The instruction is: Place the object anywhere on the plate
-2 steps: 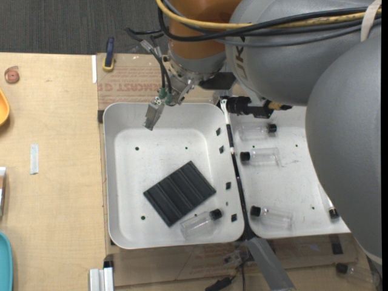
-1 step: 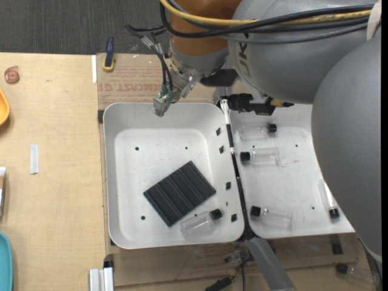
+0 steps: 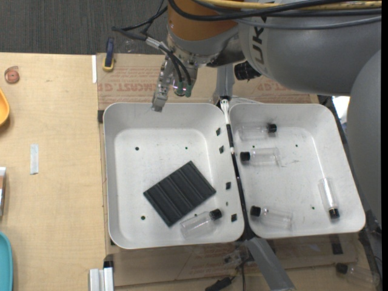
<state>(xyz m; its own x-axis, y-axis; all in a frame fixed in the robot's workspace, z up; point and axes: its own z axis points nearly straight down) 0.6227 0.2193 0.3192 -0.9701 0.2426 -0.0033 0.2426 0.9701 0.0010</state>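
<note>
The grey arm (image 3: 303,35) fills the upper right of the frame, its orange band (image 3: 200,11) near the top centre. Below the band the hand (image 3: 160,99) hangs over the upper rim of the left bin (image 3: 121,162), just above centre-left in the frame. Whether it is open or closed cannot be told, and nothing is visibly gripped.

In the left bin a dark ribbed plate (image 3: 179,193) lies flat and turned at an angle, lower centre of the frame. A clear vial with a black cap (image 3: 201,221) lies on its side on the bin floor, touching or just beside the plate's lower right edge.

The right bin (image 3: 339,162) holds four more clear black-capped vials, all lying down and apart from each other: one at its upper left (image 3: 257,129), one at mid left (image 3: 259,157), one at the bottom (image 3: 271,215) and one near the right wall (image 3: 328,197).

Both bins rest on a tan surface (image 3: 54,132).
</note>
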